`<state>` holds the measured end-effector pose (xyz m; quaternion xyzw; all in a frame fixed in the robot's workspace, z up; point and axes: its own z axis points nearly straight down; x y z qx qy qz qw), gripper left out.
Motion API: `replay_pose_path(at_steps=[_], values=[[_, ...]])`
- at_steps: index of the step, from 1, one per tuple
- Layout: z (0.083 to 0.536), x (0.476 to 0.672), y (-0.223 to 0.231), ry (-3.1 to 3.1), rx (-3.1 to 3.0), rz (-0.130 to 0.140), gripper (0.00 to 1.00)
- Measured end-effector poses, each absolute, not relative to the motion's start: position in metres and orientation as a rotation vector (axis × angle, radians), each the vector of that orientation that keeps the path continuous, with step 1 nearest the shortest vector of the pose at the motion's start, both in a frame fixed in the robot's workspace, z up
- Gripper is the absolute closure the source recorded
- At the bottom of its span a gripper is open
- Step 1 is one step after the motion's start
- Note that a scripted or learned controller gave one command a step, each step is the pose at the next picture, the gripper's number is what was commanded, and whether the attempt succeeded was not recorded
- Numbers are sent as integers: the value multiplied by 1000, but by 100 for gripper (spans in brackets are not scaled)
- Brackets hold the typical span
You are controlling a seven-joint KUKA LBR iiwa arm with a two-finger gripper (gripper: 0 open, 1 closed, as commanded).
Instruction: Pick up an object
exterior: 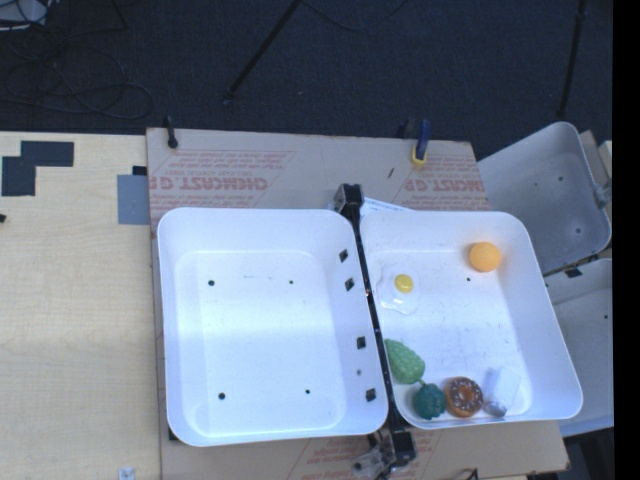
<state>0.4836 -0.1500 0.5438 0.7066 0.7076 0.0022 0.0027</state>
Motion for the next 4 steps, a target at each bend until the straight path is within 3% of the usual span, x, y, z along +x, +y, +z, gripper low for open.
replay_pose_path(at_steps=[1,4], values=[[538,476,-118,2227,2220,-2,0],[538,476,-36,2229,2220,-5,0]])
